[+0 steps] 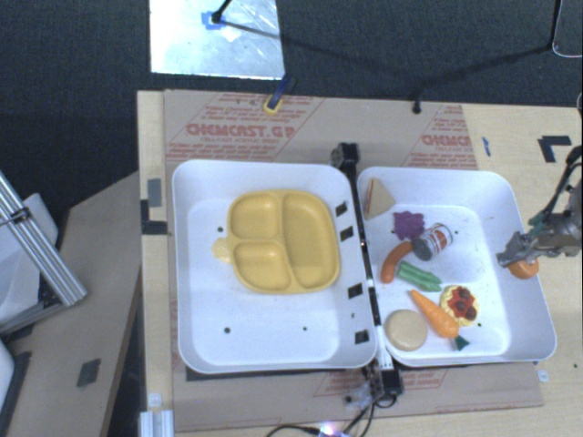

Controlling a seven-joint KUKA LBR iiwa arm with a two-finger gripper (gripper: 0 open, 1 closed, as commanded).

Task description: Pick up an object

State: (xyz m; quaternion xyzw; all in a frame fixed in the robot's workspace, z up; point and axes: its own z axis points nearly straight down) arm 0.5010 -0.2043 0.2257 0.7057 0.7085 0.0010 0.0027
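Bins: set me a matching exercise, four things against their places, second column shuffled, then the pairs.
Things:
1. yellow plate
2. carrot
3. can
4. gripper

Places:
A. over the right rim of the right bin
B. near the middle of the right bin, beside the purple grapes
C. in the left bin
D. towards the front of the right bin, next to the pizza slice

Pairs: 1-C, 2-D, 3-B, 4-A

Your desk [155, 271] is pale wood, with a printed cardboard sheet [301, 126] spread over most of it. On that sheet you have two shallow white bins touching side by side: the left bin [196, 244] and the right bin [510, 244].
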